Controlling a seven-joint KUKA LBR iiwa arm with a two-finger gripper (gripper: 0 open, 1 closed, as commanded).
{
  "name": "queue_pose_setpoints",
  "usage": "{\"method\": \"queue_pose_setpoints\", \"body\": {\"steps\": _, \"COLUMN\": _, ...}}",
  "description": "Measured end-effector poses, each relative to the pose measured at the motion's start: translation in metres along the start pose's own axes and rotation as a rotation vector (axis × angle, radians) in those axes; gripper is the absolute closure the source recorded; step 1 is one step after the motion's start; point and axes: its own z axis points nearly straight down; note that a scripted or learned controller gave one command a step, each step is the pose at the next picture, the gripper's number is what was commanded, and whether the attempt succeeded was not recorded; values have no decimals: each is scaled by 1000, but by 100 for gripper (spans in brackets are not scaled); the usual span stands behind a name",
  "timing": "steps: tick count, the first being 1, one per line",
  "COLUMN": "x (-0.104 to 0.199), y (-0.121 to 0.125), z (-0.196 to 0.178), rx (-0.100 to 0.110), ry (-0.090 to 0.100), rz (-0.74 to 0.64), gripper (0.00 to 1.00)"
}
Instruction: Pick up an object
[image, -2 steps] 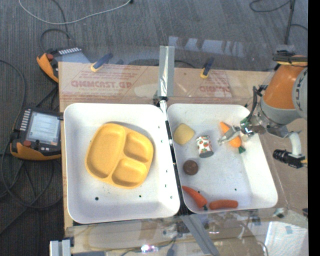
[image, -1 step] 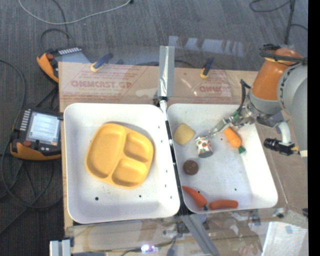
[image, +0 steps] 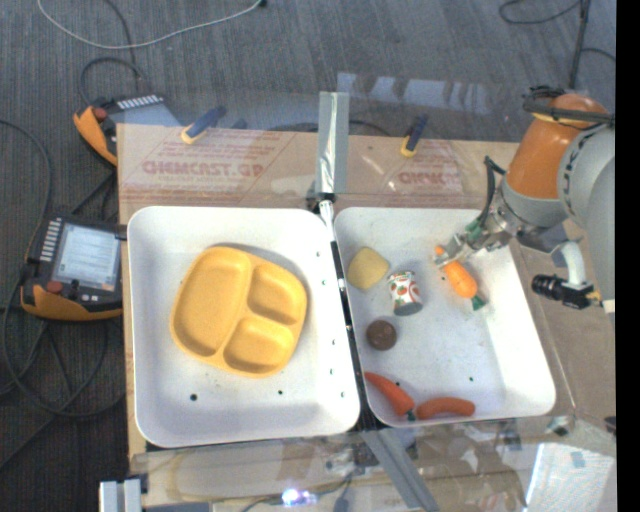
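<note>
Camera view shows the jaws low over the right bin's far right part, just beside a carrot; whether spread or pinching cannot be told. Nothing looks lifted, so the pick appears not yet done.

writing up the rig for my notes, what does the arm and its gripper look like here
The arm is light grey with a rounded, glossy orange band above the wrist. A dark cable runs down beside the wrist toward the gripper, a small metallic part with green and grey bits. A short black fitting juts from the grey link lower down.
</note>
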Motion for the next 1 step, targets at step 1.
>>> {"method": "queue_pose_setpoints", "body": {"steps": 1, "x": 14, "y": 21, "z": -139, "rx": 14, "ry": 4, "rz": 268, "gripper": 100}}
